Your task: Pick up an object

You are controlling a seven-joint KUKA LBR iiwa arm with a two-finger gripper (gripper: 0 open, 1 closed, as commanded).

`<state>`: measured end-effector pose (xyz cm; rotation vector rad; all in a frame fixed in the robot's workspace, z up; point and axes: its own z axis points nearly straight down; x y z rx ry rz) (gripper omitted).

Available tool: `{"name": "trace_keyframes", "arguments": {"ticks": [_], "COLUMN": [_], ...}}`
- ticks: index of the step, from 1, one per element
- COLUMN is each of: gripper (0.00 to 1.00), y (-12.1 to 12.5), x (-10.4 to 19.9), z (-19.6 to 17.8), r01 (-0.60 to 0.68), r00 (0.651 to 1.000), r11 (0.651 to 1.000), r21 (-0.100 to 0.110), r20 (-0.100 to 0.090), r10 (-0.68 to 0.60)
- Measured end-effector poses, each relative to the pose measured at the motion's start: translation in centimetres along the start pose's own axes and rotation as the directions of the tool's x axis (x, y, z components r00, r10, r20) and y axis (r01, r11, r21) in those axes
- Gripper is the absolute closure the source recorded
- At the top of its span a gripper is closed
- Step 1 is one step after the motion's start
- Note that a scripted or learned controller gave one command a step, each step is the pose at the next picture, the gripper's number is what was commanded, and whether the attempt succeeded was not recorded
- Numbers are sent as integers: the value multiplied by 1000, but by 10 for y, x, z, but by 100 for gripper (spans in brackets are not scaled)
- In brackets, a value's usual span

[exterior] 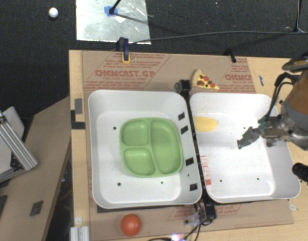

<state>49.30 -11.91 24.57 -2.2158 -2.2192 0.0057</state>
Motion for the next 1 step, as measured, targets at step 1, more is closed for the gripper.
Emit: {"name": "trace_keyframes", "arguments": {"ticks": [1], "gripper": [0], "y": [2], "x": [0], "z": [-4], "r01": [2], "r00": [1000], "r11": [1000], "r21": [-9], "r20": [2], "r10": [-2]}}
